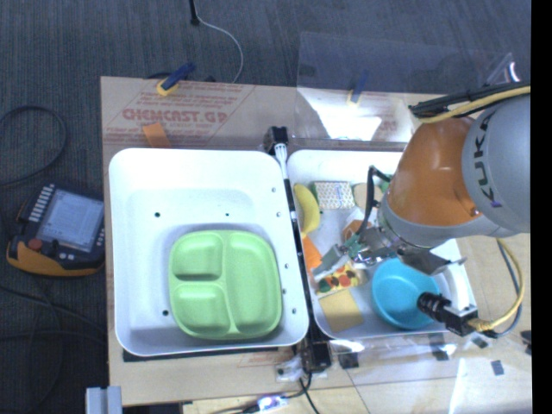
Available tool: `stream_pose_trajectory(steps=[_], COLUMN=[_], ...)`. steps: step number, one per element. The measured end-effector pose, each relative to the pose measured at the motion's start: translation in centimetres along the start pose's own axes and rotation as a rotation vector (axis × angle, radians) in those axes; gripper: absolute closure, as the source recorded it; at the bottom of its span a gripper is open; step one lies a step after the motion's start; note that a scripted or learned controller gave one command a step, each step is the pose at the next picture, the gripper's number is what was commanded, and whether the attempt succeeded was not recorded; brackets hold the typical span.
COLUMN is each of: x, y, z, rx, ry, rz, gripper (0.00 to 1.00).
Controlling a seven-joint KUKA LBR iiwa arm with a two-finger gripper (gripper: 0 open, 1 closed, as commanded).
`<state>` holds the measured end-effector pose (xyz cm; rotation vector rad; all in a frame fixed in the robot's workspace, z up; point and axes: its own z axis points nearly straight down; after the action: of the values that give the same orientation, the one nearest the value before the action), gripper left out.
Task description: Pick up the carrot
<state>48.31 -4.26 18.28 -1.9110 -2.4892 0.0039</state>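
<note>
**Carrot not yet secured; gripper low in right bin**

Carrot point(311, 253) lay in the right bin point(345, 164), hard against that bin's left wall, just below the banana point(306, 206). Only an orange sliver of it was visible to me, running down toward a cluster of small coloured pieces point(339, 277).

I judged the task to be at the approach stage. The gripper point(349, 250) sat low in the bin, just beside the carrot on its right, above the coloured pieces and the tan block point(341, 310). Whether its fingers were spread or closed I could not tell; the metal parts ran together at this angle. Nothing orange showed between them, so I recorded no grasp.

In my view the next move called for a short shift toward the left wall and a descent with the fingers straddling the carrot. The wall leaves little room on that side, and the clutter close by could be caught instead.

The arm entered from the right, its orange band point(431, 175) over the bin's middle, the grey link point(502, 166) above it, wrist tipped down and leftward. The blue bowl point(402, 293) sat beneath the wrist. The left bin point(138, 179) held the green divided plate point(227, 284), well apart from the work.
</note>
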Motion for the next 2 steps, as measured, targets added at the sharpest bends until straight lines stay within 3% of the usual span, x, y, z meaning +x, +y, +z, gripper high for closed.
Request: stream_pose_trajectory(steps=[2], x=[0.00], y=[0.00], z=[0.00], rx=[0.000], ry=[0.000], rz=[0.000], gripper=[0.00])
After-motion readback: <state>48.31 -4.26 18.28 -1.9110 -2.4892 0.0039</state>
